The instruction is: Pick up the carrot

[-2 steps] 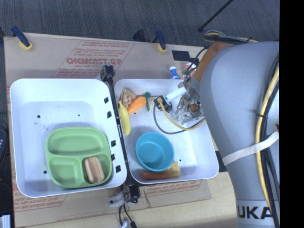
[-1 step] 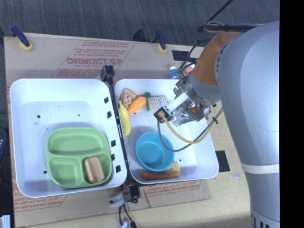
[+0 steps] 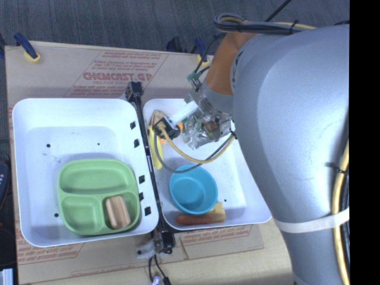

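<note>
Jaws: we cannot tell their state; the gripper (image 3: 199,126) hangs over the right bin (image 3: 252,209).
Carrot (image 3: 199,219): we see it lying at the near wall, beside the blue bowl (image 3: 193,190).
Handling: we judge it light, stiff, smooth; grip mid-length, across its width.

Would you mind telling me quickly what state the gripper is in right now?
Gripper: cannot be told; it hangs over the far part of the right bin, apart from the carrot at the near wall.
</note>
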Available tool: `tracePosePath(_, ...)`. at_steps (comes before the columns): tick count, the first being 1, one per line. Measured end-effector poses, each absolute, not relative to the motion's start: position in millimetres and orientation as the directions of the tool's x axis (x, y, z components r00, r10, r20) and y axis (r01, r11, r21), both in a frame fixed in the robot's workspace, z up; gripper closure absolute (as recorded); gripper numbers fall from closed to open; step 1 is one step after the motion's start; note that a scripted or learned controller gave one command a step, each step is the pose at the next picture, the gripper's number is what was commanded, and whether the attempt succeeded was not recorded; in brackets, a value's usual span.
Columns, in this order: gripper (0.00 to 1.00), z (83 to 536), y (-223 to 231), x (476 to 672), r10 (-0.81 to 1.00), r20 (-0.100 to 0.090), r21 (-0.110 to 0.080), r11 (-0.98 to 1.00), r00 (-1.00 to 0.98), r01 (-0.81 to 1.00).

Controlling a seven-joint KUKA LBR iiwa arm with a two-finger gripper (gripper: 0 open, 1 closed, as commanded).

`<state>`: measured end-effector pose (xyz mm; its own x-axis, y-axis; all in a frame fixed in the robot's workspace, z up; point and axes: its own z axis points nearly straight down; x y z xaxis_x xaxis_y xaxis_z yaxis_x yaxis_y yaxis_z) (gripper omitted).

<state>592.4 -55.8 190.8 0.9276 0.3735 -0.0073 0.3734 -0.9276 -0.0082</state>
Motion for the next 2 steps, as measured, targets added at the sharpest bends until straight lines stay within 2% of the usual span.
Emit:
tracePosePath(1, 1.00, 232.5, -87.9, 621.4, 0.214, -0.009, -0.004, -0.977, 0.977, 0.214)
tracePosePath(2, 1.00, 188.6, 41.2, 592.9, 0.298, -0.013, -0.011, -0.955, 0.955, 0.298)
